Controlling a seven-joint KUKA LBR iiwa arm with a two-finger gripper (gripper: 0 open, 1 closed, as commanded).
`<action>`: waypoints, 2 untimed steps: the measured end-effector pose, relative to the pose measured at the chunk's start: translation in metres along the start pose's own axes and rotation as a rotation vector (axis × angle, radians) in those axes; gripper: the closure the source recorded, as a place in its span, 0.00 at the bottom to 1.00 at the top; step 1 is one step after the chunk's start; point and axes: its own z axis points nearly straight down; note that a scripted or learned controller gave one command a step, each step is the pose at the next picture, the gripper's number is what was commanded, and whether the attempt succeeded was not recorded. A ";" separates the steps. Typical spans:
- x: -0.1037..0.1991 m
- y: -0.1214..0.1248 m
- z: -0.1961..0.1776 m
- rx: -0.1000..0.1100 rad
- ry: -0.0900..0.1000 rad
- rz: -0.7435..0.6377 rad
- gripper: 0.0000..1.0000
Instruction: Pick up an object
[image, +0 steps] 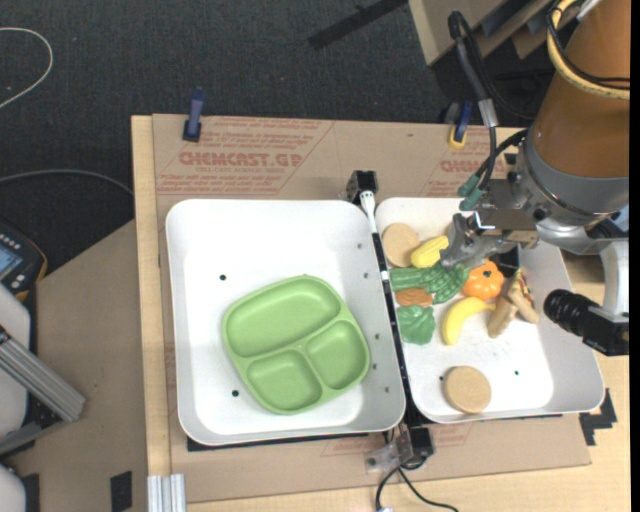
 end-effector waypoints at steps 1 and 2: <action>-0.029 -0.001 0.021 0.006 0.001 0.005 1.00; -0.028 -0.001 0.019 0.003 0.001 0.001 1.00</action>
